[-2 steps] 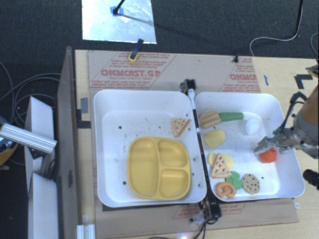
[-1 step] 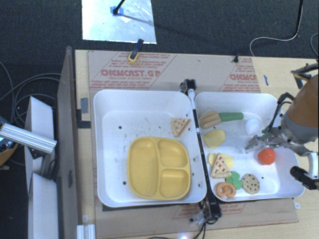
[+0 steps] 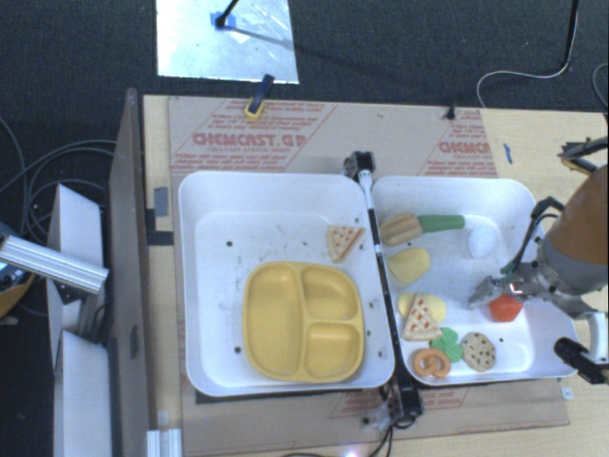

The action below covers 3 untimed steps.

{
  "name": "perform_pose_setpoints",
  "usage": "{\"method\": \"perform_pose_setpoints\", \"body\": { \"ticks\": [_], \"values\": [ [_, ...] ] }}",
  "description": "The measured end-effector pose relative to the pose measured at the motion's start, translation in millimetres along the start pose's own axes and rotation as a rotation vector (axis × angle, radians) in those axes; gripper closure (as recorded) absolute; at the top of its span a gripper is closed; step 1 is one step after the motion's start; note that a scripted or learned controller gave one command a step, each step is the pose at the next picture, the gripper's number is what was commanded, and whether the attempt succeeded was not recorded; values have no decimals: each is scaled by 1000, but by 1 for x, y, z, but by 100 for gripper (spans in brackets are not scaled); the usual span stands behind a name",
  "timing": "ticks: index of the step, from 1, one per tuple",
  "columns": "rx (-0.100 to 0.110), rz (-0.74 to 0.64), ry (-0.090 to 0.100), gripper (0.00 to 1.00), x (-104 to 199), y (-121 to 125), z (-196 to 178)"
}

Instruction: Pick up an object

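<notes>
My gripper (image 3: 497,291) reaches in from the right and hangs low over the right bin (image 3: 519,198), near its right side. A small red-orange toy (image 3: 505,307) lies directly under it, touching or nearly touching the tip. Further left in this bin are a brown-and-green toy (image 3: 423,225), a yellow lump (image 3: 410,264), a white egg shape (image 3: 482,242), a pizza slice (image 3: 419,320), a pretzel (image 3: 430,363) and a cookie (image 3: 479,350).
The left bin (image 3: 214,208) holds a yellow divided plate (image 3: 304,320) and a second pizza slice (image 3: 343,241). A ridge between the bins (image 3: 379,255) separates them. The arm's grey body (image 3: 582,246) overhangs the right bin's right wall.
</notes>
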<state>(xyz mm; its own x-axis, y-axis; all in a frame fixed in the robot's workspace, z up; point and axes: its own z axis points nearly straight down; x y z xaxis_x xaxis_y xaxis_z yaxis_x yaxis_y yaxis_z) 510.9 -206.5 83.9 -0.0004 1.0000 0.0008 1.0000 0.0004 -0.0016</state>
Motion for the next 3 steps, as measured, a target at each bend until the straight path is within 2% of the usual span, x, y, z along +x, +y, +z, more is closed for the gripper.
{"method": "perform_pose_setpoints", "body": {
  "ticks": [1,2,3],
  "values": [
    [-6,-2,-1,100,0,2,-11],
    [-9,-9,-2,100,34,74,-1],
    [-6,-11,-1,100,117,99,-1]
  ]
}}
